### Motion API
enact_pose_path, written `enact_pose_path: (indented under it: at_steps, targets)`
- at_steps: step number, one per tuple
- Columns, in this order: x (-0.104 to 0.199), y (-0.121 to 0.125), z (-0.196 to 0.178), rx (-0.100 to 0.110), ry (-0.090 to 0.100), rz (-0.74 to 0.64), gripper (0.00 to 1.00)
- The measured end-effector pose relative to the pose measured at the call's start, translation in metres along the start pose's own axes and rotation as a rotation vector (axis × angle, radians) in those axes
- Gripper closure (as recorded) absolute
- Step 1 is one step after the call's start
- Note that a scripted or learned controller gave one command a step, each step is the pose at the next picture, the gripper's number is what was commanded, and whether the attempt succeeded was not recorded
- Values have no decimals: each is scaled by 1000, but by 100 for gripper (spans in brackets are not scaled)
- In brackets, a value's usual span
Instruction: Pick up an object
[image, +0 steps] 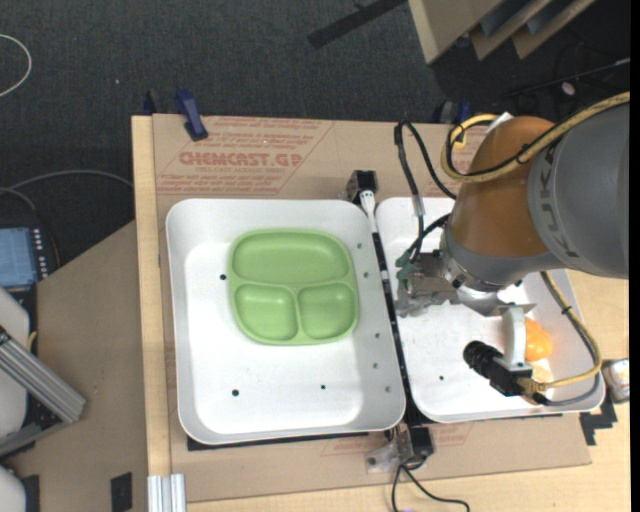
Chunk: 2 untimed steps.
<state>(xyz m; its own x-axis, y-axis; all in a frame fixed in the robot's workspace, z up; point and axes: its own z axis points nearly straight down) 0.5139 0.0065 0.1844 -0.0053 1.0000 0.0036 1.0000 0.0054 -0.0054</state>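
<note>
Here the jaws (412, 290) sit left of the orange object (537, 343); their spread is unclear.

The arm's grey and orange wrist (510, 205) covers much of the right bin (440, 385), so the fingers beneath it are hidden. An orange object (538, 343) near the bin's right side peeks out, half behind a white part; what it is I can't tell.

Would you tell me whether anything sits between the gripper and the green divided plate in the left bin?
The bins' adjoining rims lie between the gripper, over the right bin, and the green divided plate; no loose object intervenes.
</note>
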Motion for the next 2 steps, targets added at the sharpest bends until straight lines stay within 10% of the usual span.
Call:
enact_pose_path:
  at_steps: [1,2]
  targets:
    - [35,-17,-162,-23,0,-2,100]
    - [50,-35,-224,-15,-2,1,100]
